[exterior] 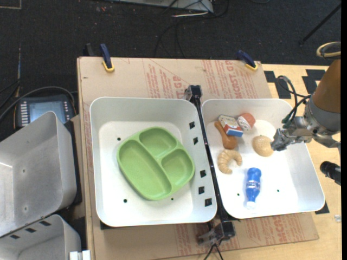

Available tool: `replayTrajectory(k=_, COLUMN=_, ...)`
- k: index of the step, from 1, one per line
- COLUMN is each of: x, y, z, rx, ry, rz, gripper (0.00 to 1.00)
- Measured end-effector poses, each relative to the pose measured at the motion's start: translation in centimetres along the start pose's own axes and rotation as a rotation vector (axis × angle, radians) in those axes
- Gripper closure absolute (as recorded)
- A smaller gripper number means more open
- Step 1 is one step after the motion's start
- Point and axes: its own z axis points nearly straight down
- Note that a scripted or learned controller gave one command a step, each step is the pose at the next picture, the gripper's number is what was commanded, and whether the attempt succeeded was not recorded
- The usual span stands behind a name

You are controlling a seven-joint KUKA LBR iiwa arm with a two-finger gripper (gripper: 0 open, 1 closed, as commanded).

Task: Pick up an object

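Tan roll (263,145) seemingly touching pincer (280,141), leftward.

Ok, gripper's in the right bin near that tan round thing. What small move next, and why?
Probably ease the gripper slightly toward the tan round object and centre over it. The gripper sits at that object's right edge, touching or nearly so, with nothing visibly between its fingers. The croissant and blue bottle lie farther off.

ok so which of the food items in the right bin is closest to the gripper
The round tan bun, just left of the gripper; the croissant lies farther away.
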Motion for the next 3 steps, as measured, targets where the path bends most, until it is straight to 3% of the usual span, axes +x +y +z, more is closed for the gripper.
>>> replayTrajectory(k=2, x=0.5, y=0.7, z=-9.2, rx=0.000, ry=0.000, rz=-0.004, gripper=1.00)
replayTrajectory(k=3, x=6.8, y=0.3, z=-8.3, rx=0.006, ry=0.004, rz=-0.009, gripper=1.00)
